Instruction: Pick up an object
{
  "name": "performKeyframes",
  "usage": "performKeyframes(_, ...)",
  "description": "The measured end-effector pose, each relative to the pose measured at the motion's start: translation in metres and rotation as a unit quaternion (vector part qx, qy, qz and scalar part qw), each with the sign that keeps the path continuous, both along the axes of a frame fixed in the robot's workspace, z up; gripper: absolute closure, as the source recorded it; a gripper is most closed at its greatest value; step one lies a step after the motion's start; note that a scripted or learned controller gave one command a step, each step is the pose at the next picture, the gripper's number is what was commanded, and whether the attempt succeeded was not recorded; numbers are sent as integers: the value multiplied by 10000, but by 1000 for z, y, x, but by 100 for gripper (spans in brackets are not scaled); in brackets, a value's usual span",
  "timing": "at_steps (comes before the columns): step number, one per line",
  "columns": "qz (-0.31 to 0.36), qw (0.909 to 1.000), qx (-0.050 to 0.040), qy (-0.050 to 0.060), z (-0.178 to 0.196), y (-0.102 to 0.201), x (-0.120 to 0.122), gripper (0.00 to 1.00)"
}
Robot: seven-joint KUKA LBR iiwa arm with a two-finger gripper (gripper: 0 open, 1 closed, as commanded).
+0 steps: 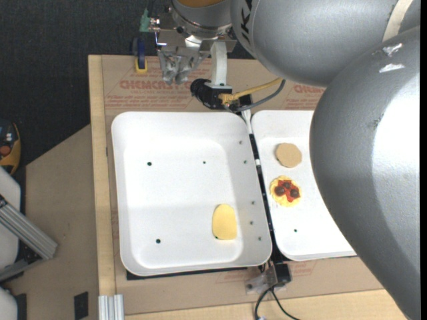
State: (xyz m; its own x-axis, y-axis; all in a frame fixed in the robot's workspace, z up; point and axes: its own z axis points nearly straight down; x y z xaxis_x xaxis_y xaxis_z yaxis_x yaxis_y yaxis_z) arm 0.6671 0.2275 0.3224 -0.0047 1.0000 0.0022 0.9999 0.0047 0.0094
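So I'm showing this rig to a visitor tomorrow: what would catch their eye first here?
The huge grey arm looming over the right side, covering much of the right bin. Next, the pale yellow piece alone in the left bin, and the tan disc above a red-topped piece in the right bin.

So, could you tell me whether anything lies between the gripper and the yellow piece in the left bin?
Nothing visible does. The gripper hangs beyond the left bin's far rim; bare white floor leads to the yellow piece.
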Motion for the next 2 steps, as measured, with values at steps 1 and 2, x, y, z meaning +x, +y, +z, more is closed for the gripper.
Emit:
performKeyframes(1, 4, 10000, 3, -14, 11, 1, 0, 100)
performKeyframes(2, 10, 10000, 3, -30, 21, 1, 1, 100)
